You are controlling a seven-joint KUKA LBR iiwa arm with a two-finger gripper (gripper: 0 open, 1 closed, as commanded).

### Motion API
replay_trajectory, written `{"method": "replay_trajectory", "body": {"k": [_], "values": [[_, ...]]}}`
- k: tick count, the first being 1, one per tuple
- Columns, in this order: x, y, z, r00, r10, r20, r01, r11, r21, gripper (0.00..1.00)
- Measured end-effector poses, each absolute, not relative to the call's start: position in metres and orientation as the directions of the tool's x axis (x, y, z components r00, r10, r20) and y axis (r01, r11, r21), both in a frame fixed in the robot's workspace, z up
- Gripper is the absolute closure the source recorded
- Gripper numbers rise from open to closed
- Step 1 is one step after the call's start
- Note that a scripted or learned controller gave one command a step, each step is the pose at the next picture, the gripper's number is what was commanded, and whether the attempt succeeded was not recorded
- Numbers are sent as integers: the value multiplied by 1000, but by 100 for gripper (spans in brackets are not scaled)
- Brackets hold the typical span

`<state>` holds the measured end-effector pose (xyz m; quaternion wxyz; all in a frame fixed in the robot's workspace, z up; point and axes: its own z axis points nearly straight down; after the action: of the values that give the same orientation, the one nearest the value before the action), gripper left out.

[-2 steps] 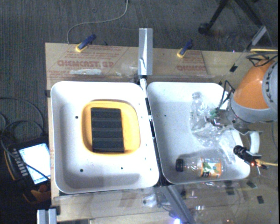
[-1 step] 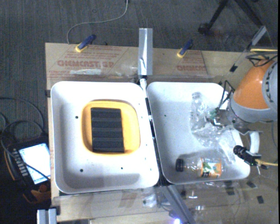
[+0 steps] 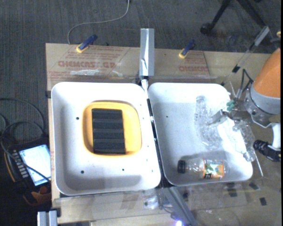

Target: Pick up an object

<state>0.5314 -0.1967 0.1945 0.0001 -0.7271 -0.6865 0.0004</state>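
The right bin holds a clear plastic bottle with an orange label and a black cap, lying on its side near the front wall. A crumpled clear plastic piece lies right of the bin's middle. In the left bin rests a yellow pad with a black ribbed top. My gripper reaches in over the right bin's right rim, close to the clear plastic piece. The grey arm with its orange band sits behind it at the view's right edge.
A metal post stands at the back between the bins. Two blue and yellow clamps hold the board behind them. Another clear plastic item lies along the right bin's right rim. A device with a lit screen and cables lie on the floor at the left.
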Motion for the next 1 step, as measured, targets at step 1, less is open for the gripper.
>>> {"method": "replay_trajectory", "body": {"k": [1], "values": [[543,-211,99,-220,975,2,975,220,2,0]]}}
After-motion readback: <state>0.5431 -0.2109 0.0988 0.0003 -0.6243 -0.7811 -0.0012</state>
